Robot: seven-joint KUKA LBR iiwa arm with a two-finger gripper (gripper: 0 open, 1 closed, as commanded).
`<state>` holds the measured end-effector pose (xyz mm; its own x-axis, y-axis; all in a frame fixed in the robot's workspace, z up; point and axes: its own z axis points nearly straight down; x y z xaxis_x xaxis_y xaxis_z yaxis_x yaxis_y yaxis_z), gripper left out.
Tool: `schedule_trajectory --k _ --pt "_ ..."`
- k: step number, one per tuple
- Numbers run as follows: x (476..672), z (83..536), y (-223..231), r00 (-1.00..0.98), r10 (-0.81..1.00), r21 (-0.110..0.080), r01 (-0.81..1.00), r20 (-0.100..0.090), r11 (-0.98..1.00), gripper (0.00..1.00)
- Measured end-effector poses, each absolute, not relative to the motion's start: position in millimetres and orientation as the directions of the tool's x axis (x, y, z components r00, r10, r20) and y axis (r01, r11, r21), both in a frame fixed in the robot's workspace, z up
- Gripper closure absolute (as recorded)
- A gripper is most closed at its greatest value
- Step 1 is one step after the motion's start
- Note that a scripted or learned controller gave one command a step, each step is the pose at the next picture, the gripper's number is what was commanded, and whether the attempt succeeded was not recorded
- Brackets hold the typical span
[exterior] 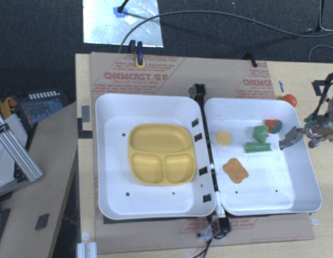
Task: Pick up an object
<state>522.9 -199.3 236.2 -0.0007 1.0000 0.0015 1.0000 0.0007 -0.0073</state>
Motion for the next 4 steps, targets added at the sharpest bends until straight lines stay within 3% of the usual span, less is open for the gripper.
schedule_trajectory --k 1,2,4 --pt "525.1 241 -199 -0.003 1.0 0.001 1.0 -0.001 0.003 0.0" --pt "516.3 183 -197 -0.001 1.0 -0.003 1.0 0.001 0.001 0.0" --pt "520.7 87 -193 -0.001 1.0 -0.002 1.0 0.001 0.001 0.0"
